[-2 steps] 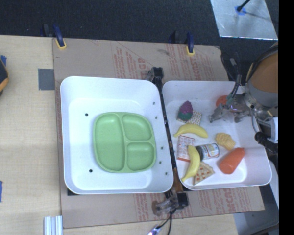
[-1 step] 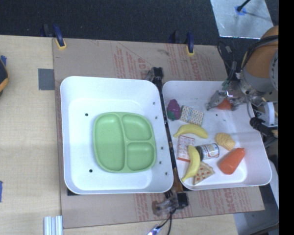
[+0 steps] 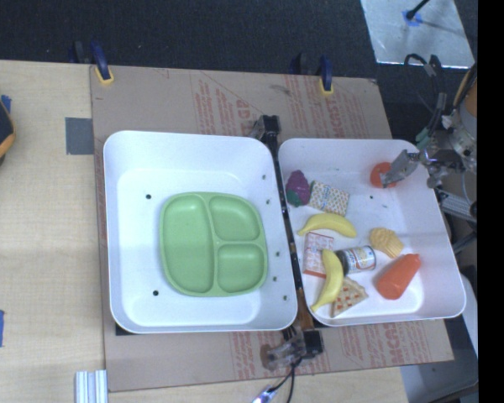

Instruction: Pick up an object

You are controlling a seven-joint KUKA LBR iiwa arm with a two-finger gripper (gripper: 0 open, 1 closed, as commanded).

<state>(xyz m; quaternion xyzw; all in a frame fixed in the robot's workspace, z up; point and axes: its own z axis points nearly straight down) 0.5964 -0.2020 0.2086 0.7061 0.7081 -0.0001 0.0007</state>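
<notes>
Plainly hanging at the right bin's (image 3: 450,309) far right corner: claw (image 3: 401,169), grip state impossible to tell. Directly beside its tip, touching or nearly so: small red round object (image 3: 380,175). Nearer, below-left: banana (image 3: 326,224), orange carrot (image 3: 396,277).

The end effector (image 3: 401,170) reaches in low from the right edge.
</notes>
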